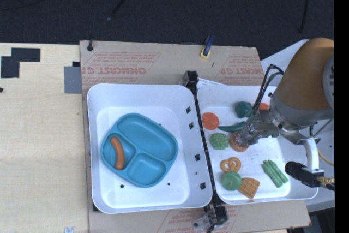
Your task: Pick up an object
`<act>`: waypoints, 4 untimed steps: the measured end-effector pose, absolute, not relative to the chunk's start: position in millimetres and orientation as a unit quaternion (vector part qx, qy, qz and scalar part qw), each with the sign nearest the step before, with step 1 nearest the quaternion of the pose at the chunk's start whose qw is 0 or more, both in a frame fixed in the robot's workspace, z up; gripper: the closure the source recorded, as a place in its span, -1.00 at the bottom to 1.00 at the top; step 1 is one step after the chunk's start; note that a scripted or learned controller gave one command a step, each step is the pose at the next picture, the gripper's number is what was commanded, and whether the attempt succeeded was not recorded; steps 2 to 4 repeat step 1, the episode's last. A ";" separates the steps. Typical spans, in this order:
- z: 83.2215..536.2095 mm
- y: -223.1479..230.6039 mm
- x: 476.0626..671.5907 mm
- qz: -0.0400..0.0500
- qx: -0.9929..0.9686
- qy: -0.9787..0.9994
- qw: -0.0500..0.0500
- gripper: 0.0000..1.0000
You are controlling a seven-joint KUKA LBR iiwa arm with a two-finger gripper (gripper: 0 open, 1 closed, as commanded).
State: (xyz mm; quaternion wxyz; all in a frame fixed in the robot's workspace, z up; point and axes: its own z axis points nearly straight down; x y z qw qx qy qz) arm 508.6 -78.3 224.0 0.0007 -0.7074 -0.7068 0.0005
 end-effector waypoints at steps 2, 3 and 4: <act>230.1 -79.4 514.5 0.000 -0.707 -0.707 0.001 1.00; 230.1 -79.4 514.5 0.000 -0.707 -0.707 0.001 1.00; 230.1 -79.4 514.5 0.000 -0.707 -0.707 0.001 1.00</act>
